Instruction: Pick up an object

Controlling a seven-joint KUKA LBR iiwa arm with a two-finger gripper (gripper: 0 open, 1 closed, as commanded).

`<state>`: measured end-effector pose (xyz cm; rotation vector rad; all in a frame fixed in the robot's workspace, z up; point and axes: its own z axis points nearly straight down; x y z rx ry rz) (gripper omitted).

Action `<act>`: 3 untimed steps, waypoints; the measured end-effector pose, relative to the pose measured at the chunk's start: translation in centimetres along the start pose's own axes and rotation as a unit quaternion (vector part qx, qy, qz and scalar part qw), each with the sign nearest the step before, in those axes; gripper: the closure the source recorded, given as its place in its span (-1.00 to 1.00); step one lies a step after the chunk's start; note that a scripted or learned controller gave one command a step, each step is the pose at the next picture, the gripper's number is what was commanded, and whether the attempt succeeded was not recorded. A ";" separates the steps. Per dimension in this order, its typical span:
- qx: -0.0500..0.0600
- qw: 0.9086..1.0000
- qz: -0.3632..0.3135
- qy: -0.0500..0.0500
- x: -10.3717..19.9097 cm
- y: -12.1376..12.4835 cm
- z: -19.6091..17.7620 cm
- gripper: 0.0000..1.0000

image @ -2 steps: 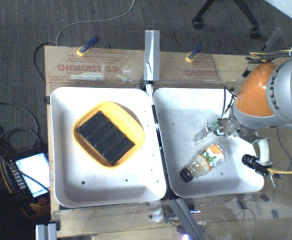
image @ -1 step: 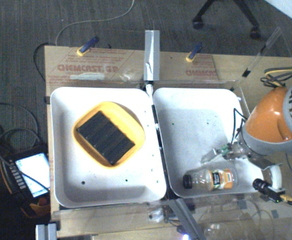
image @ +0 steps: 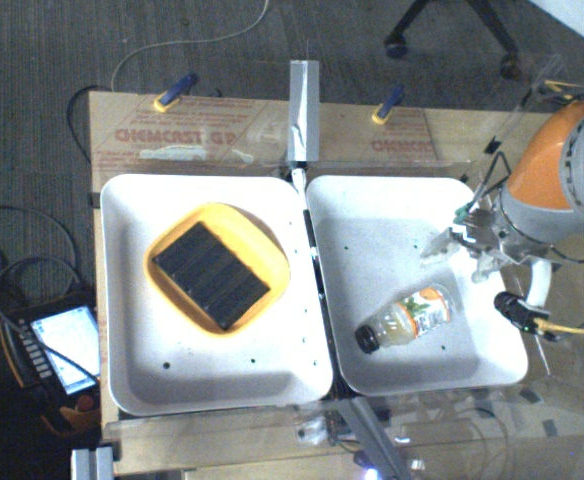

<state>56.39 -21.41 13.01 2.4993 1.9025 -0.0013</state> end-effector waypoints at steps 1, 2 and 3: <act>-0.008 0.989 -0.149 -0.003 2.3 -3.7 3.8 -1.00; -0.011 0.986 -0.168 -0.002 0.6 -7.8 3.7 -1.00; -0.001 0.947 -0.320 0.000 3.3 -3.5 3.2 -1.00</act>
